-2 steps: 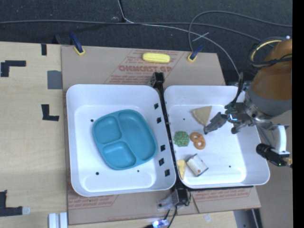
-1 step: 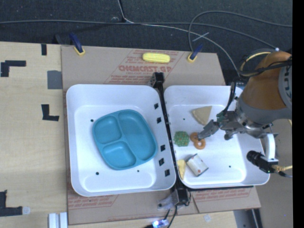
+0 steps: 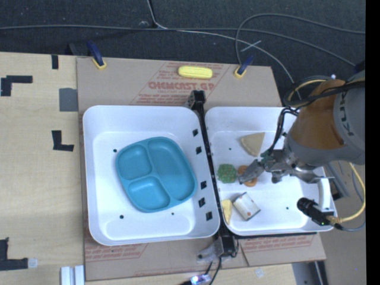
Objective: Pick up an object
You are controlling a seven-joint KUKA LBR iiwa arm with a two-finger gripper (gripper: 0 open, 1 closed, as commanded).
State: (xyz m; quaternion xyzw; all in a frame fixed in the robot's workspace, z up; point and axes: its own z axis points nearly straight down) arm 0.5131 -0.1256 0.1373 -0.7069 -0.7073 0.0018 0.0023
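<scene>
The arm (image 3: 323, 129) is reaching in from the right and hanging over the right bin (image 3: 270, 227), with its gripper (image 3: 254, 172) sitting low near the middle of that bin, right above a small orange-red piece (image 3: 250, 181); the dark fingers are running together from here, so I cannot tell whether they are apart or together, and nothing is showing between them. A green broccoli-like piece (image 3: 226, 173) is lying just to the left of the gripper, close to the divider between the bins. A tan wedge (image 3: 253, 142) is lying farther back, with bare white floor around it. Toward the near rim a white block (image 3: 246, 206) is lying tilted, and a yellow piece (image 3: 226, 209) is pressing against the left wall beside it. The left bin (image 3: 95, 159) is holding a blue divided plate (image 3: 155, 173) with open floor all around. A yellow corn cob (image 3: 195, 72) is lying on the desk beyond the bins.
</scene>
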